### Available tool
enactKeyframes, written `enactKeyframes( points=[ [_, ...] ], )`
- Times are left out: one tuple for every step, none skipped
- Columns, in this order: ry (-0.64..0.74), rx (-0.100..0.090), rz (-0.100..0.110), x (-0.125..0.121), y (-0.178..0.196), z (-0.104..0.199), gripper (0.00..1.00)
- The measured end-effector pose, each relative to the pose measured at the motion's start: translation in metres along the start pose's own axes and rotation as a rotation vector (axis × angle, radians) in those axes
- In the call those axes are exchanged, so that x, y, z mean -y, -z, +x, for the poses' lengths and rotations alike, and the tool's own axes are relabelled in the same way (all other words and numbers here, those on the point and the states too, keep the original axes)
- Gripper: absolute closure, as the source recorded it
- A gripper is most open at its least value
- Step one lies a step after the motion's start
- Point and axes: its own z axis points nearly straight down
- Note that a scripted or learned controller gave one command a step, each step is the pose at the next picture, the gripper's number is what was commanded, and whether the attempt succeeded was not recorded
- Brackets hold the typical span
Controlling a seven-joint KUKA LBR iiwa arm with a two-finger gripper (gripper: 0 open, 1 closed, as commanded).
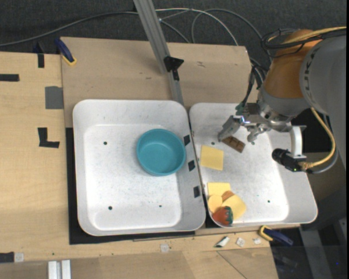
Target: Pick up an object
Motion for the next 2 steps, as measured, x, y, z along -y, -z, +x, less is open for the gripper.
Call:
enactKeyframes(
  points=[
    [0.001, 0.000, -0.001, -0.006, -0.050, -0.004, 0.00],
    [0.002, 0.000, -0.005, -0.008, -0.037, -0.004, 1.00]
  ],
)
